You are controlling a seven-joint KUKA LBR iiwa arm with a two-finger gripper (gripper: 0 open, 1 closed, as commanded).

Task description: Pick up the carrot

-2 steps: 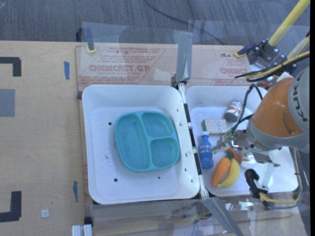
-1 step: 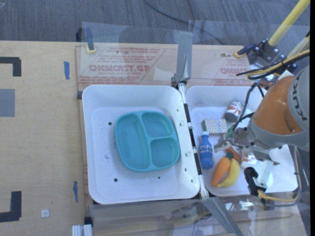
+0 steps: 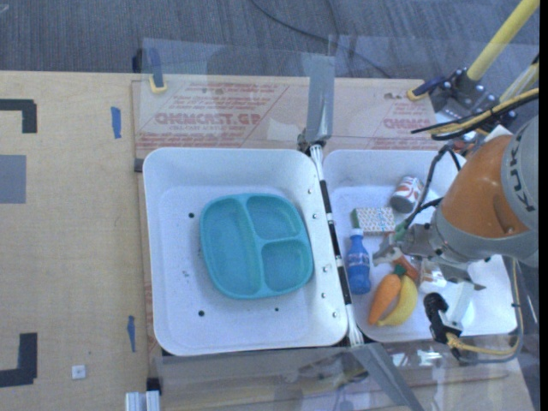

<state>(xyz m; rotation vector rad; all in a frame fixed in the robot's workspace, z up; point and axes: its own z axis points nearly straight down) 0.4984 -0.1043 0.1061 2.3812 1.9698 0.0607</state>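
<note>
The carrot [image 3: 384,297] is orange and lies slanted near the front of the right bin [image 3: 497,311], touching a yellow banana [image 3: 404,303] on its right. My gripper [image 3: 411,259] hangs just above and behind the carrot's upper end, below the arm's orange band. The gripper's body hides the carrot's top, and nothing is visibly held.
A blue bottle [image 3: 357,263] lies left of the carrot by the bin's divider. A small patterned box [image 3: 374,220] and a can [image 3: 405,193] sit farther back. The left bin [image 3: 171,229] holds a teal divided plate [image 3: 218,238]. Cables [image 3: 479,118] run at the back right.
</note>
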